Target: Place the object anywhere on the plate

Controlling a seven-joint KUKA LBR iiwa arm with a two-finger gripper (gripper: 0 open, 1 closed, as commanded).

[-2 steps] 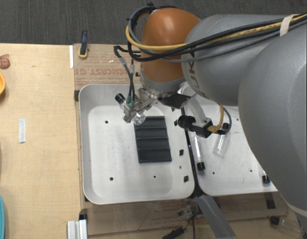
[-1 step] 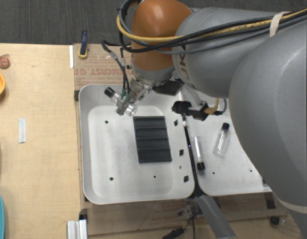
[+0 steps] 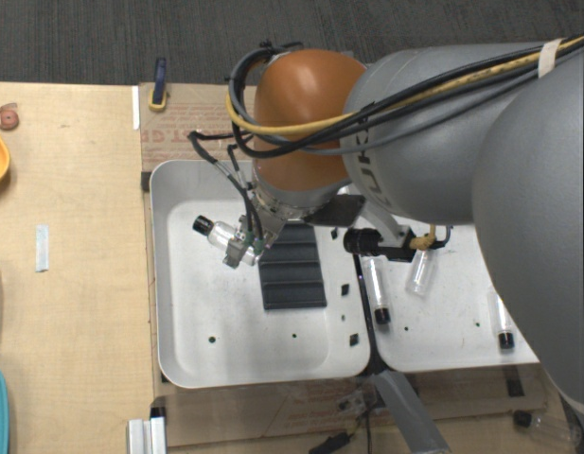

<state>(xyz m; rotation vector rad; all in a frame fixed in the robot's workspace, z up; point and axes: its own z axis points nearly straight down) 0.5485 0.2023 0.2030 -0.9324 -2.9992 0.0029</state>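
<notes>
The gripper (image 3: 293, 270) is hanging low over the left bin (image 3: 178, 348) — a dark ribbed block of a thing, pointing straight down. Honestly can't tell if it's open, shut or gripping anything. Just to its left, almost touching, sits a small silver and black cylindrical object (image 3: 223, 238) on the bin floor — tilted, near the wrist cables (image 3: 237, 173).

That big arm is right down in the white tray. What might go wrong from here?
The tool hangs low in the left bin beside a dark ribbed block, so it could bump or shove that. The arm blocks the camera's sight of the bench behind it, so a miss there could go unnoticed.
</notes>
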